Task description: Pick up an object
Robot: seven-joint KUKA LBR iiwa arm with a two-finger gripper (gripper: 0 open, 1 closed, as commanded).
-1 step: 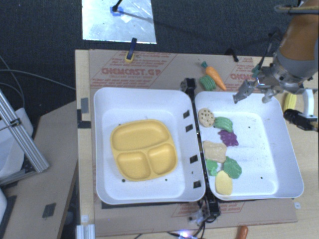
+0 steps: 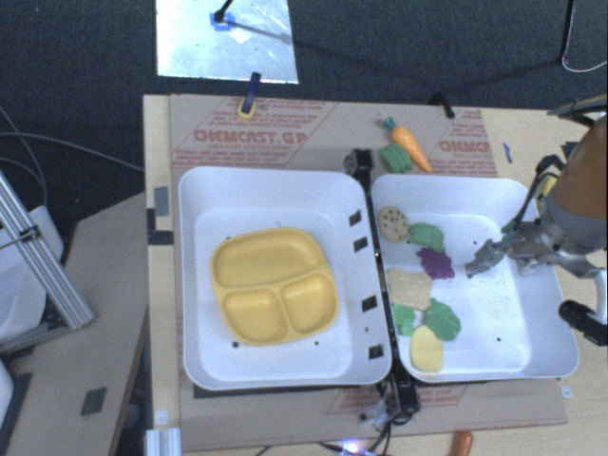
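A: Camera view, quick. Grey two-finger gripper [image 2: 478, 260] sits inside the right shallow white bin [image 2: 494, 194], arm coming in from the right. Fingers?

B: Tip's blurry. I cannot tell apart or together. Nothing seen between them.

A: Targets?

B: All along that bin's left side: round tan cookie [image 2: 392, 222] at top, green leafy piece [image 2: 426, 235] beside it, purple grape-like piece [image 2: 436, 263] below, pale bread slice [image 2: 410, 288], green lumpy piece [image 2: 442, 320], yellow oval piece [image 2: 427, 351] lowest. Purple one is nearest the tip, just to its left, not touching.

A: How to do it well?

B: I'd go for the purple piece; come straight down, centre the tip over it. The green leafy piece touches it, so grip across the free sides.

A: Room?

B: Right half of the bin floor is bare, good for approach. Left wall is close behind the pile. Left shallow white bin [image 2: 199, 283] holds a yellow three-compartment plastic tray [image 2: 274, 284]; orange toy carrot [image 2: 409, 146] lies outside on the cardboard.
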